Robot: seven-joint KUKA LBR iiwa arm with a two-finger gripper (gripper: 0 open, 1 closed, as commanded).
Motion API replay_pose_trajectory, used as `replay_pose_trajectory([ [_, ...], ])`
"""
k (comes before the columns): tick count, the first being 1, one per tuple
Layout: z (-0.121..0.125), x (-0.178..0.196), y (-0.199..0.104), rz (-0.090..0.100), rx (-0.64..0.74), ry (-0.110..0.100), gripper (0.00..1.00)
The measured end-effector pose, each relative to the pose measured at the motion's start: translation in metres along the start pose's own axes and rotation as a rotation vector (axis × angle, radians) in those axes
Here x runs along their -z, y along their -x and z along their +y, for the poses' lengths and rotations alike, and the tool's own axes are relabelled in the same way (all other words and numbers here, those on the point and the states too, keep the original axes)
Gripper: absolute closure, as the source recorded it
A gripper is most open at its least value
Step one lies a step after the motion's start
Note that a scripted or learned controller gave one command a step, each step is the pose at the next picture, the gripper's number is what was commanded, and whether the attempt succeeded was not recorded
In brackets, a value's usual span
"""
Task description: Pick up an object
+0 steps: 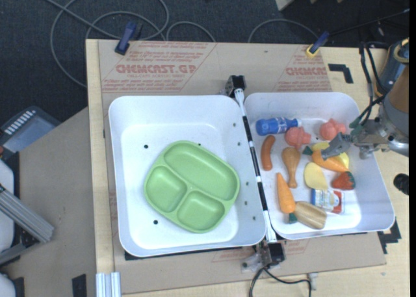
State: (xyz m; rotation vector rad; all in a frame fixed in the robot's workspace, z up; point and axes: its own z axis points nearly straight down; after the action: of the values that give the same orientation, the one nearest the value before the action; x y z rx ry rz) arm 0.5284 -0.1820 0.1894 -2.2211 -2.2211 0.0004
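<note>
Several toy foods lie in the right bin [370, 214], and we judge the reach under way: our claw [339, 146] hangs over the yellow piece [316, 175], its opening unclear, needing a descent next.

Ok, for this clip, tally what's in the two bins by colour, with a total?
Green: 1, the divided plate in the left bin
Blue: 1, the bottle
Orange: 3, sausage, drumstick, carrot
Pink or red: 2, both near the tool
Tan: 1, bread roll
Total: 8 clearly separable; the mixed cluster under the tool is uncounted.
</note>
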Motion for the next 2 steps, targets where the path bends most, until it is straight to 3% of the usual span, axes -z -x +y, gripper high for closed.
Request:
replay_pose_trajectory([
  [1,0.046,-0.104,-0.021,0.001,0.001,-0.001,0.00],
  [2,0.047,-0.093,-0.021,-0.001,0.001,0.002,1.00],
])
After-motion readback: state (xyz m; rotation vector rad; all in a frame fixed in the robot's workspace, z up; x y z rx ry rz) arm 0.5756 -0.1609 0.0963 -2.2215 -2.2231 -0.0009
